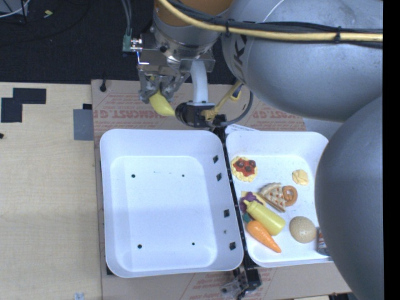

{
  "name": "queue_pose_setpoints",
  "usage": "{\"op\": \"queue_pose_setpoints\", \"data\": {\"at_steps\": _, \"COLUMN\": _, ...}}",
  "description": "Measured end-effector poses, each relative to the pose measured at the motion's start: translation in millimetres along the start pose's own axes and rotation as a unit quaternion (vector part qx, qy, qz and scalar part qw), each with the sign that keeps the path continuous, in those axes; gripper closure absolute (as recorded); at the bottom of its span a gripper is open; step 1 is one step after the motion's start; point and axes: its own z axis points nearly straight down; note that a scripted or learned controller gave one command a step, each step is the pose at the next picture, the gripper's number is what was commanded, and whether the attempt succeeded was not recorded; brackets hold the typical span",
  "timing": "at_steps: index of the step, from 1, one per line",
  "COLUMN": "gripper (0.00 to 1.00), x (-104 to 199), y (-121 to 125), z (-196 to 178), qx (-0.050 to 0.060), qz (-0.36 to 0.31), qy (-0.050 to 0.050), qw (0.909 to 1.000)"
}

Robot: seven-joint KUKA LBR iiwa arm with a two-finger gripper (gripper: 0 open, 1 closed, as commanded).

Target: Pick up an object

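My gripper (160, 96) hangs high above the far edge of the left bin (112, 167), shut on a small yellow banana-like piece (162, 104) that sticks out below its fingers. The right bin (312, 145) holds the other objects: a small pizza round with red topping (244, 168), a pale yellow shell piece (300, 177), a waffle wedge (273, 195) beside a pretzel (289, 195), a yellow bottle shape (265, 216), an orange carrot (263, 236), a purple bit (249, 199) and a beige egg-like ball (302, 229).
The big grey arm (312, 49) covers the upper right and the right bin's right side. A black fixture (194, 114) sits behind the divider between the bins. Cardboard bench (44, 199) lies to the left.
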Motion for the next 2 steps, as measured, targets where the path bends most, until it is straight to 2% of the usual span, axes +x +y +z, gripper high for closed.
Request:
{"op": "queue_pose_setpoints", "data": {"at_steps": 1, "gripper": 1.00, "x": 1, "y": 12, "z": -37, "qx": 0.000, "qz": -0.001, "qy": 0.000, "qw": 1.0000}}
{"op": "queue_pose_setpoints", "data": {"at_steps": 2, "gripper": 1.00, "x": 1, "y": 11, "z": -58, "qx": 0.001, "qz": -0.002, "qy": 0.000, "qw": 1.0000}}
